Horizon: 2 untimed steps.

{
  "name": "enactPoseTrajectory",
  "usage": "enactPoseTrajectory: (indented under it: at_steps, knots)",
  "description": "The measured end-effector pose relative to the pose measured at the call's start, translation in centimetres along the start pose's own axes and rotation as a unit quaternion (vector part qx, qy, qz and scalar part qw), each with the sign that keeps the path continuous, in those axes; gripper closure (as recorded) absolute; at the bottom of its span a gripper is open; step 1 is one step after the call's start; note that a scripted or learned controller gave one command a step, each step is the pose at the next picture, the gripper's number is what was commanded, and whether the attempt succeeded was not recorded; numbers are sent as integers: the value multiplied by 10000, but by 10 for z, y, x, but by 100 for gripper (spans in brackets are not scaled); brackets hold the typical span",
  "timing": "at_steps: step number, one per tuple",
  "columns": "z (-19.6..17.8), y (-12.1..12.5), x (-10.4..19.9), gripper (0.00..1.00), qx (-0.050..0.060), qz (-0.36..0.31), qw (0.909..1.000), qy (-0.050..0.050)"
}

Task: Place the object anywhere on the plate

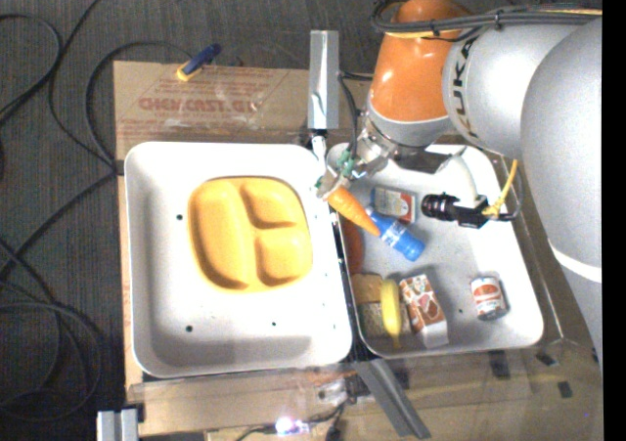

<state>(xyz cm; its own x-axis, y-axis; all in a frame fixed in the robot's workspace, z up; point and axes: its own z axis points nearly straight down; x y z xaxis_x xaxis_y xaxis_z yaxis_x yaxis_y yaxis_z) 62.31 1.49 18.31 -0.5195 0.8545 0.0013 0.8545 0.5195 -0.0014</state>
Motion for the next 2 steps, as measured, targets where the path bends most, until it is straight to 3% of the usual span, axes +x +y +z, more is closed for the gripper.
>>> enactPoseTrajectory:
  at_steps: [1,2]
  knots:
    - [-13,27,52,100,-3,-176,9998,-2]
    - [-13,27,51,0,-4,-172,9999,-1]
